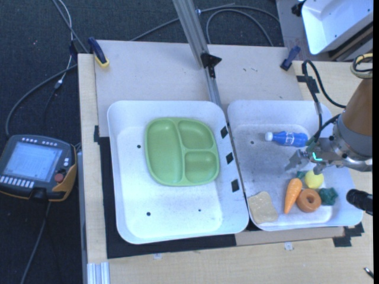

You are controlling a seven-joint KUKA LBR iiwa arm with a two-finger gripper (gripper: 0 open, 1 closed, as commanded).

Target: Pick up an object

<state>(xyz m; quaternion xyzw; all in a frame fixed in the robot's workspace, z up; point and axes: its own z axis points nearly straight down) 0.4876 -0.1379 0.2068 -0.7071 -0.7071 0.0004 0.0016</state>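
Now the pincer [306, 160] hovers spread and empty just at twelve o'clock of the yellow lemon [314, 180] in the right bin [260, 114]; nothing lifted yet, grasp remains.

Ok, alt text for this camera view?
The gripper hovers in the right bin above a yellow toy, beside a carrot, donut and blue bottle. A green divided plate sits in the left bin.
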